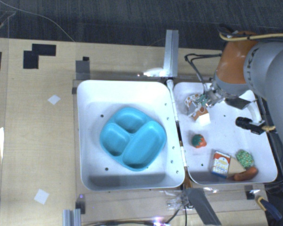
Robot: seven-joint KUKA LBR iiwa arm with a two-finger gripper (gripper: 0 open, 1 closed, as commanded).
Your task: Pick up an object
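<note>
Table (33, 140): light wood surface bearing two shallow white bins side by side, left bin (85, 126) and right bin (269, 166).

We take the divided blue dish (133, 138) as our landmark. It fills the middle of the left bin (89, 173), leaving us bare white floor all round it. To its right, past the ridge between the bins, the right bin (269, 173) is more crowded: a strawberry (198, 141) nearest the dish, then a small carton (220, 164), a sausage (245, 174) and a green ball (245, 158), with open floor between.
</note>
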